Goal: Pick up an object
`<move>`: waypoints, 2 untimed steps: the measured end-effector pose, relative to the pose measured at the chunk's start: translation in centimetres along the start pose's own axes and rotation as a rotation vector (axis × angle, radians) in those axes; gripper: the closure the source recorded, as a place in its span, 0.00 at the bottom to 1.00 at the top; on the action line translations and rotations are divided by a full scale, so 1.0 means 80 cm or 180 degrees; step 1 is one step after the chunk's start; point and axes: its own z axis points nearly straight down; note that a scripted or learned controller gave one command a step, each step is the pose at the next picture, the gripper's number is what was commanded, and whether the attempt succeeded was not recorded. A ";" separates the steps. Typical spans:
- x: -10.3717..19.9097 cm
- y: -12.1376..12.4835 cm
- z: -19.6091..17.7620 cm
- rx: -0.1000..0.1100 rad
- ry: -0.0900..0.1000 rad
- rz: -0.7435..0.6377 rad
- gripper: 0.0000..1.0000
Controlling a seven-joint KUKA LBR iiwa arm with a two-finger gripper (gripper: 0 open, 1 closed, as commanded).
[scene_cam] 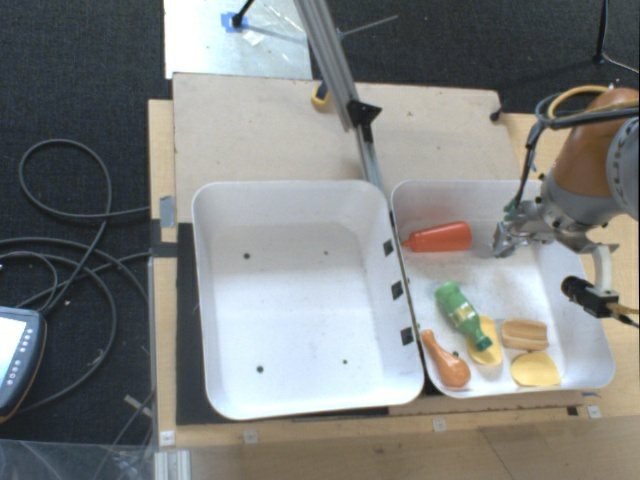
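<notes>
Your claw hangs low beside orange-red plastic bottle, likely lining up grasp; cannot tell claw state.

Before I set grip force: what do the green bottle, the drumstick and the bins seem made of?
Green bottle: likely moulded plastic, smooth with a faint sheen. Drumstick: probably toy plastic or rubber, uniform orange, matte. Bins: apparently thin rigid plastic, white with rounded formed corners; I can't tell more.
</notes>
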 end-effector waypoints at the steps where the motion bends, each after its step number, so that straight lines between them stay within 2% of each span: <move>1: -0.007 0.009 -0.059 -0.0009 -0.0003 0.0002 1.00; 2: -0.004 0.008 -0.140 -0.0017 -0.0005 -0.0004 1.00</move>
